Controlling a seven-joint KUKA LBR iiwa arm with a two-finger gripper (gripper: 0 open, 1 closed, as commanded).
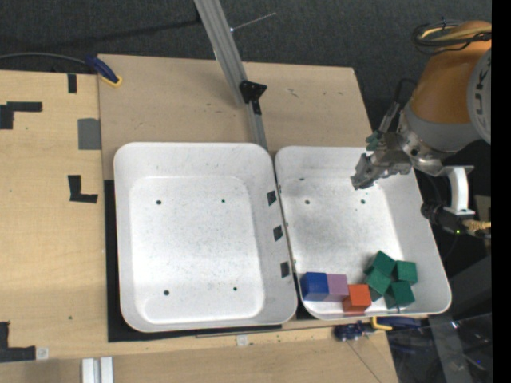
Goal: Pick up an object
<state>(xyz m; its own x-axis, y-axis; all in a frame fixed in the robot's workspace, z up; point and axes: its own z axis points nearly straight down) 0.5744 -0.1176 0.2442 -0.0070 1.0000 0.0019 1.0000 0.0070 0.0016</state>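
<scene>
**Blocks clustered at near edge of right bin; gripper stood over its far end**

Blocks, small, lay nearest the camera, bunched against the near wall of the right bin (415, 214). Landmark for all places below: that near wall.

- Blue block (315, 284): against the wall, at the cluster's end toward the left bin (128, 214).
- Purple block (337, 285): touching the blue one, on its arm side.
- Orange block (358, 296): just beside the purple, hard by the wall.
- Green blocks (391, 278): several, heaped together, filling the wall's corner on the arm side.

Gripper (366, 172): hung above the bin's far portion, well apart from the wall and every block. Whether its fingers were parted or closed could not be told; nothing was visible between them.

Governing relation: the whole cluster lay from the gripper straight toward the near wall, the orange block almost directly in line, the blue off toward the left bin, the green toward the arm. No block showed a usable long axis. Judged: no pick yet begun; crowding against the wall would hamper a grasp.
</scene>
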